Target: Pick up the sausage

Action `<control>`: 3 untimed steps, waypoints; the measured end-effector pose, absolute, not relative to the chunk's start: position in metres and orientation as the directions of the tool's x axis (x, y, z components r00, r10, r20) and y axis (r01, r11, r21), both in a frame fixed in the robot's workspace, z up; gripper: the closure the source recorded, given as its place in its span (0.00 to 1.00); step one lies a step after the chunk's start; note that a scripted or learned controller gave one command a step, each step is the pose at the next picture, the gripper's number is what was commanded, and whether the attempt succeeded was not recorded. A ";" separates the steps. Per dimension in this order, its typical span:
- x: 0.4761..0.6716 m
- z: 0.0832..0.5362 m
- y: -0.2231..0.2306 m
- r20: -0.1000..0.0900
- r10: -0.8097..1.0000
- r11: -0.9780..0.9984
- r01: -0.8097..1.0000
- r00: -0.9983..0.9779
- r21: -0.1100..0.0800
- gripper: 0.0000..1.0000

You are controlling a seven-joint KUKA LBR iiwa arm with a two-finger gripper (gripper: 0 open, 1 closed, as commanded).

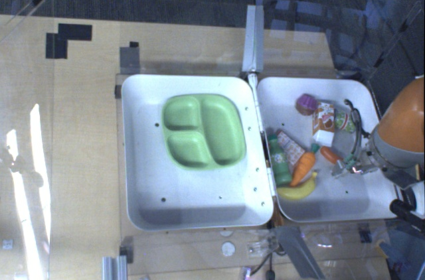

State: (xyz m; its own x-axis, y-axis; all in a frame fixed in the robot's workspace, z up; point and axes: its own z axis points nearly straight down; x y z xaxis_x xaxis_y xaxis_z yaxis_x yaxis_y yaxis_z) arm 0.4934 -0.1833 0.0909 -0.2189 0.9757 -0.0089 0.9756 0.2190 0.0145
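- The desk point(80, 139) carries two white bins side by side: the left bin point(143, 199) and the right bin point(345, 206).
- The left bin holds one green tray point(202, 129) with three compartments.
- My arm point(405, 123) comes in at the right edge, over the right bin's right side, its orange band showing.
- My tool point(350, 166) sits low over the right bin, near its right wall. I cannot tell how it is set or whether it grips anything; the tip is too small and dark.
- One small orange-red piece, which I take for the sausage point(330, 154), lies in the middle of the right bin, just to the left of my tool and just beside the carrot's top.
- One carrot point(303, 168) lies tilted, its lower end touching one banana point(297, 190) at the bin's front.
- One green bottle point(279, 162) lies along the bin's left wall, one patterned packet point(291, 146) beside it.
- One purple object point(306, 103) sits toward the back, next to one printed pouch point(329, 121).
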 end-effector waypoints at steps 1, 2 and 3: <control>0.490 0.168 -0.184 -0.008 0.894 0.448 0.894 -0.448 0.009 1.00; 0.517 0.091 -0.174 -0.011 0.773 0.635 0.773 -0.635 0.009 1.00; 0.498 0.146 -0.202 -0.009 0.754 0.656 0.754 -0.656 0.006 1.00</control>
State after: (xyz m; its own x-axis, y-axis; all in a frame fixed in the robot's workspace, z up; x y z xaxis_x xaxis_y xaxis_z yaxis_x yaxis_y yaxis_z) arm 0.4980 -0.2016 0.1458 -0.6563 0.7545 -0.0095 0.7544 0.6563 0.0063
